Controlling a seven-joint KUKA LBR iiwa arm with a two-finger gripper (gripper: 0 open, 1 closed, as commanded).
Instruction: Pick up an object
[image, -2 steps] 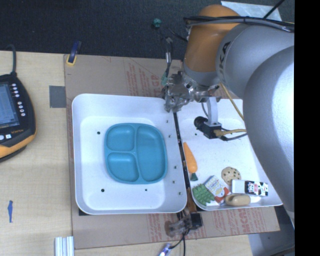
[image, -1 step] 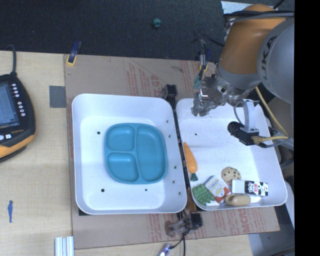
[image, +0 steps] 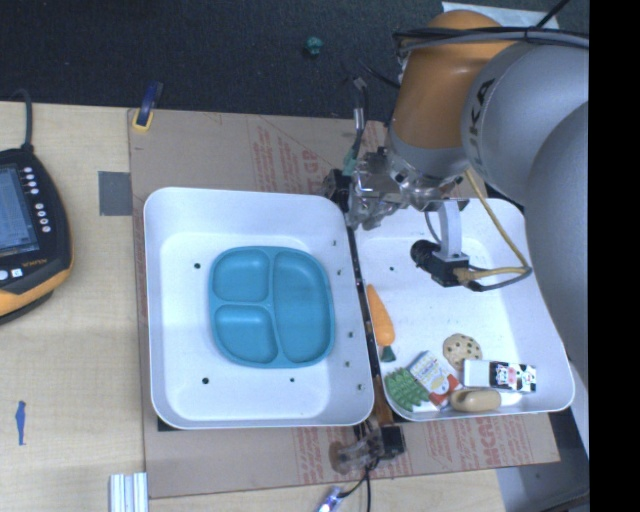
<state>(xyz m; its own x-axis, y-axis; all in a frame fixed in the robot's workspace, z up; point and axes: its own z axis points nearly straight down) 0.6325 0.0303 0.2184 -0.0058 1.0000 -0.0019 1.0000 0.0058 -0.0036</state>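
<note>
Over the far left corner of the right bin (image: 545, 330), close to the wall shared with the left bin (image: 170, 300): the pincer (image: 372, 205), hanging under the orange band of the arm (image: 450, 90). Cannot tell whether spread or pressed together, since metal and cable blur into one dark knot. Sees nothing caught in it.

Along the near edge of the right bin, well apart from the pincer: the pickable things. Against the shared wall lies a toy carrot (image: 379, 315), lengthwise and nearly touching the wall, so probably awkward to straddle from that side. Nearer the near right corner sit a cookie (image: 461, 348), a green packet (image: 404, 385), a small card (image: 432, 372), a milk carton (image: 500, 376) and a bread roll (image: 475, 400), bunched and touching. Looks like a heap slid down toward that edge, which leaves little room to close around any one piece.

Between pincer and heap: a black block (image: 440, 262) on a cable, seemingly part of the rig rather than a toy.

In the middle of the left bin rests a blue divided plate (image: 272, 305), flat and wide, a poor candidate. At the left edge of the counter (image: 70, 400), a control tablet (image: 25, 225), outside the work.

Judges the pick as not yet begun: needs a move toward the near edge.
</note>
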